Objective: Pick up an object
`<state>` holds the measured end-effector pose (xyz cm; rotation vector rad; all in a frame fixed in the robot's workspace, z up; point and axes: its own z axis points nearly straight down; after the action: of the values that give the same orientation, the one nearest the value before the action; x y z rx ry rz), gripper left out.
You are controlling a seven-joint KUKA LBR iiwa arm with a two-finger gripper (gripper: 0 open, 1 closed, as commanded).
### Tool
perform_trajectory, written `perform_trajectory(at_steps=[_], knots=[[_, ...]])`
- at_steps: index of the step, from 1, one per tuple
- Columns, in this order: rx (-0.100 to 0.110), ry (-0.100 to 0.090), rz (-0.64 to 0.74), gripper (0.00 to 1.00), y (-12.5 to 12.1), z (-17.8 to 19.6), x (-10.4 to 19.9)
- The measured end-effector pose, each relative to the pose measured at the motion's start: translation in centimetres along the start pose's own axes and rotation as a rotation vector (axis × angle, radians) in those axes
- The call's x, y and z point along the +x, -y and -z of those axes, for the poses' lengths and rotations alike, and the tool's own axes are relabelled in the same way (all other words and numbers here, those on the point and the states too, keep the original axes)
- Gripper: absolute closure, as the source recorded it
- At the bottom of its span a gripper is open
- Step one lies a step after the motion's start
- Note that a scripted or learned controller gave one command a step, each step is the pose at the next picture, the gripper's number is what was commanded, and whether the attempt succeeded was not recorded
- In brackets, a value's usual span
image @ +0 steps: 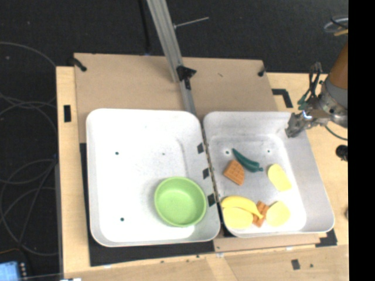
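The right bin (304,157) holds several small items: an orange waffle-textured piece (234,172), a dark green pod (246,160), a yellow oval (279,177), a larger yellow piece (237,211), a small orange piece (258,211) and another yellow round piece (278,213). A light green bowl (180,201) sits in the left bin (117,139), at its front right. My gripper (297,123) hovers over the right bin's far right corner, well clear of the items. Nothing shows between its fingers.
A slanted metal pole (167,34) rises from the bench behind the bins. The two bins meet at a middle seam (206,163). Brown board (170,81) lies behind them, and cables trail over the dark floor at left.
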<state>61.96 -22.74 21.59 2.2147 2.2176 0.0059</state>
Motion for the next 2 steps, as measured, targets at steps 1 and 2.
perform_trajectory(at_steps=[1,2], knots=[[0.003,-0.002,0.003,1.00,-0.1,2.2,0.0],[0.008,-0.002,0.004,1.00,1.5,1.3,5.0]])
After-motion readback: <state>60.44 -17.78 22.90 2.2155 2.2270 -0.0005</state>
